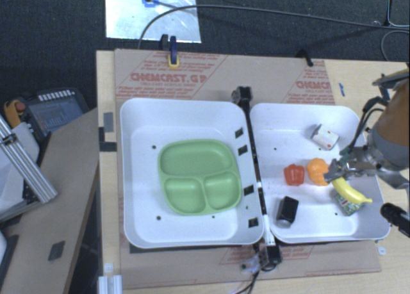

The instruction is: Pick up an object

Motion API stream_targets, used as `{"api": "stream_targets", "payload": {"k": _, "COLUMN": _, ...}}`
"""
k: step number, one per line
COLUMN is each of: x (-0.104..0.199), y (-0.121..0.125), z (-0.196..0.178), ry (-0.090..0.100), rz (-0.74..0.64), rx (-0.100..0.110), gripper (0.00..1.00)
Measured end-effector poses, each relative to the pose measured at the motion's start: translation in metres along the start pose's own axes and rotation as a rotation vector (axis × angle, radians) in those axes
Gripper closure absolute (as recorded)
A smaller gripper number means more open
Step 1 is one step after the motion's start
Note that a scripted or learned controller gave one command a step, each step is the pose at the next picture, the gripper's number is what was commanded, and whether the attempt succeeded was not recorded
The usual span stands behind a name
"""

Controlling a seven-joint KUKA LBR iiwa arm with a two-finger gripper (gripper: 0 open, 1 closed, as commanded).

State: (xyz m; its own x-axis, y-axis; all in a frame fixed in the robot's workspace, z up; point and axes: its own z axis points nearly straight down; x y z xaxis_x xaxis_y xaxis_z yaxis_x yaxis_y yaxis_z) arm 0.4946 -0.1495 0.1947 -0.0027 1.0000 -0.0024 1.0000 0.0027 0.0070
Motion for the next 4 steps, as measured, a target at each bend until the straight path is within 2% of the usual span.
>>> {"api": "stream_targets", "payload": {"k": 1, "x": 0.0, "y": 0.008, "z": -0.045, "ry": 0.0, "rz": -0.002, "rx": 0.0, "gripper": 1.0}}
{"api": "stream_targets", "payload": {"k": 3, "x": 0.107, "y": 0.023, "z": -0.056, "ry": 0.004, "rz": -0.008, "rx": 0.003, "gripper": 1.0}}
{"api": "stream_targets", "payload": {"k": 4, "x": 0.162, "y": 0.019, "z": -0.045, "ry": 0.004, "rz": -0.008, "rx": 0.005, "gripper": 1.0}}
